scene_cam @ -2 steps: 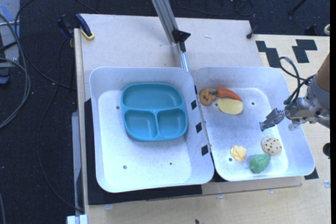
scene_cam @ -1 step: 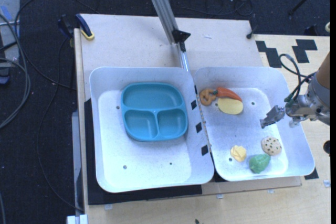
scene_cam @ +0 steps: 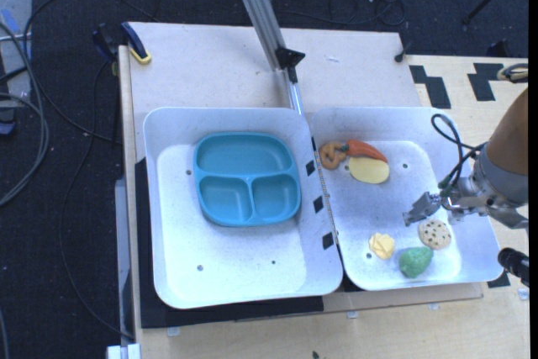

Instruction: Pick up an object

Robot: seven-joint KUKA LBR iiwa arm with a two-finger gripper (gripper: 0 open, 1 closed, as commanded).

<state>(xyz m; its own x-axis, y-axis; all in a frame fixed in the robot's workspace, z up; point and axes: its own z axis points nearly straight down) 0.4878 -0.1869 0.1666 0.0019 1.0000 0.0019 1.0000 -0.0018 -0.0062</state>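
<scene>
Cookie (scene_cam: 435,234): round, tan with dark chips, lying flat in the right bin (scene_cam: 471,265) near its right wall, just below the gripper.

Green lump (scene_cam: 414,261): near front of the right bin, just left of and below the cookie, close to it.

Yellow piece (scene_cam: 382,245): small, pale, just left of the green lump, apart from the cookie.

Gripper (scene_cam: 425,208): grey, reaching in from the right, low over the right bin just above the cookie; nothing is seen between its fingers, and whether they are spread or closed cannot be told.

Arm (scene_cam: 509,155): grey wrist with an orange band, black cable looped above it, at the right edge.

Tray (scene_cam: 248,178): blue, three compartments, lying in the left bin (scene_cam: 168,265) toward its far half.

Yellow disc (scene_cam: 369,171): oval, flat, in the far part of the right bin.

Carrot (scene_cam: 366,150): orange, touching the far edge of the yellow disc.

Pretzel (scene_cam: 333,155): small, brown, just left of the carrot, near the bins' shared edge.

Table (scene_cam: 210,63): pale top carrying both bins; black marks toward its far right.

Pole (scene_cam: 259,0): grey metal, slanting from the far edge to the bins' seam.

Writing: none legible on any item.
</scene>
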